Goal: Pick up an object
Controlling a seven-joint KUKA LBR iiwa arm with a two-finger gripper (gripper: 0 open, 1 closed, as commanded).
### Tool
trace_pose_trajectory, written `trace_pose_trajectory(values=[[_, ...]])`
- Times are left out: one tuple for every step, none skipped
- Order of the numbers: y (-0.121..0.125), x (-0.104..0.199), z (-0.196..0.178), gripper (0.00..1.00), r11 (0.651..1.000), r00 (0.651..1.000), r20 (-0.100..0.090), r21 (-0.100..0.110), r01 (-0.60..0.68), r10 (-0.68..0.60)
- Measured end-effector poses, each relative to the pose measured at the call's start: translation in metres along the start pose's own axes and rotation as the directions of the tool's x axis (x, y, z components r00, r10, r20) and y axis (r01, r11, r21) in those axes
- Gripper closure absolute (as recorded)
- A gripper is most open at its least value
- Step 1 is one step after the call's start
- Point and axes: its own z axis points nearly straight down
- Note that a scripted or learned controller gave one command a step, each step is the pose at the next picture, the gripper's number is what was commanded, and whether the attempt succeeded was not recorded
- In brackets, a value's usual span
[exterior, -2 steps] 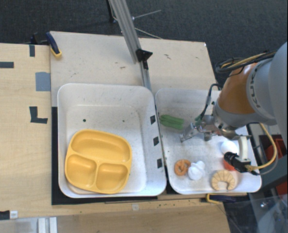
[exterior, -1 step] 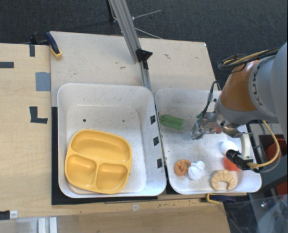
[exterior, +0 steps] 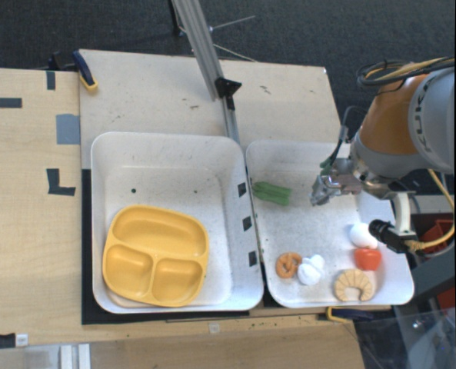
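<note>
My gripper (exterior: pixel 321 194) hangs over the right bin (exterior: pixel 304 160), in its upper middle part, with nothing visible between its fingers. A green vegetable piece (exterior: pixel 271 193) lies just left of it, apart from it. Along the bin's front lie a small brown pretzel (exterior: pixel 288 264), a white lumpy object (exterior: pixel 311 270) and a tan croissant (exterior: pixel 355 284). At the right edge sit a red object (exterior: pixel 368 258) and a white egg-like object (exterior: pixel 361 235), close under the arm's wrist.
The left bin (exterior: pixel 166 156) holds a yellow divided plate (exterior: pixel 156 254) in its front half. A metal pole (exterior: pixel 201 37) slants down from the top to a black clamp at the wall between the bins. Black cables and hardware hang off the arm at the right.
</note>
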Motion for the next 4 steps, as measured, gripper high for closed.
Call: trace_pose_trajectory(values=[[0.011,-0.002,-0.05,1.0,1.0,1.0,0.001,0.0,-0.001,0.001],[0.011,-0.002,-0.05,1.0,1.0,1.0,0.0,0.006,-0.002,0.002],[-0.006,0.04,-0.056,1.0,1.0,1.0,-0.002,0.007,0.002,-0.002],[-0.015,0.094,-0.066,1.0,1.0,1.0,-0.003,0.006,0.005,-0.005]])
